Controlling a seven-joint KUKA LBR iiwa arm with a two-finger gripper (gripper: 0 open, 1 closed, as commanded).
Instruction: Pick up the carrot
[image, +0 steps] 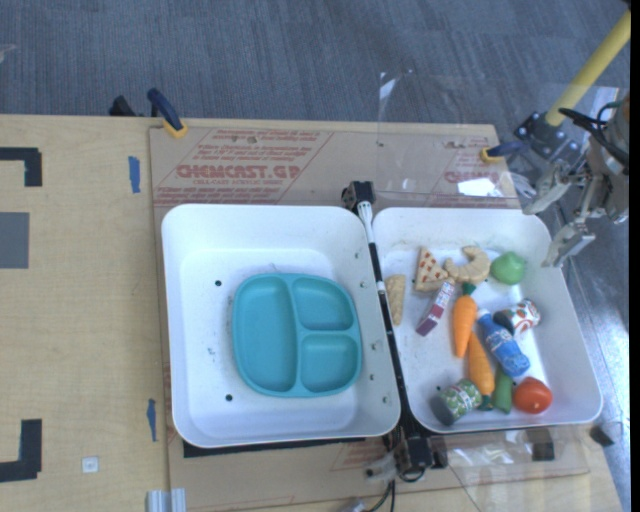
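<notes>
Camera view shows the wooden worktop with two white bins. The left white bin holds a teal plastic tray with three sections. The right white bin holds toy food. The orange toy carrot lies in the middle of that bin, its green top just beside a pale biscuit-shaped toy. A second, longer orange toy lies next to a blue bottle. The gripper hangs over the bin's far right corner, well apart from the carrot, holding nothing; I cannot tell its state. The pick-up is not yet begun.
</notes>
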